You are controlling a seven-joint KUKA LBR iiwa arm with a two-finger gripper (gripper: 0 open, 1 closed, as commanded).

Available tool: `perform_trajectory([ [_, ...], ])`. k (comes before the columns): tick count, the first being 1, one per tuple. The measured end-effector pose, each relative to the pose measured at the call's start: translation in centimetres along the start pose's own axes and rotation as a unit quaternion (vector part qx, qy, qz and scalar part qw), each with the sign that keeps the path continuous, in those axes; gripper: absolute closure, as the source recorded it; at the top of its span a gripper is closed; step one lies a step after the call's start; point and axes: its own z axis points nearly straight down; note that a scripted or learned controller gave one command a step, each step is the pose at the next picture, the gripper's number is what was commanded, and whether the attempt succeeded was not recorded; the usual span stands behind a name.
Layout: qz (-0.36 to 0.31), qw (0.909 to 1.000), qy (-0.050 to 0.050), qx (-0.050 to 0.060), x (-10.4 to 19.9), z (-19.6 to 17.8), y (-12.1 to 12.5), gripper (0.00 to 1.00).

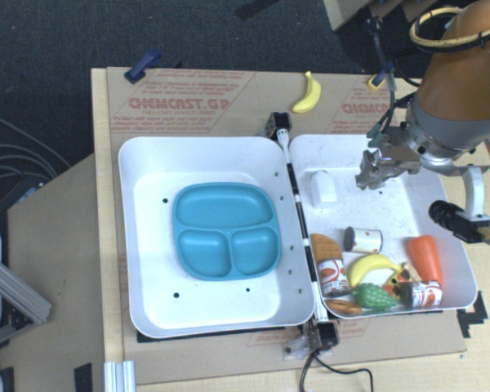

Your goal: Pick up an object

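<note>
One target: white block (322,188), likely light, stiff; grip its long sides.
pincer (374,175): opening can't tell, holds nothing visible.

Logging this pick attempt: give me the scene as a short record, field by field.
arm: reaches in from the right, gripper above the right bin
left bin: holds a blue divided plate
right bin, near corner: banana, orange carrot, green toy, cans, crowded together
right bin, far part: small white block, apart from the pile
outside the bins: second banana on the board
held: nothing seen between the fingers
</note>
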Motion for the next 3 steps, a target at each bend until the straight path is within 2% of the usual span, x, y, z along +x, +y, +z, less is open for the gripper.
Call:
perform_trajectory([
  [1, 0.0, 1.0, 0.0, 0.0, 1.8, -0.4, -3.2, 1.0],
  [2, 0.001, 1.0, 0.0, 0.0, -1.5, -0.1, -4.2, 1.0],
  [3, 0.001, 1.0, 0.0, 0.0, -0.9, 0.0, -7.3, 1.0],
])
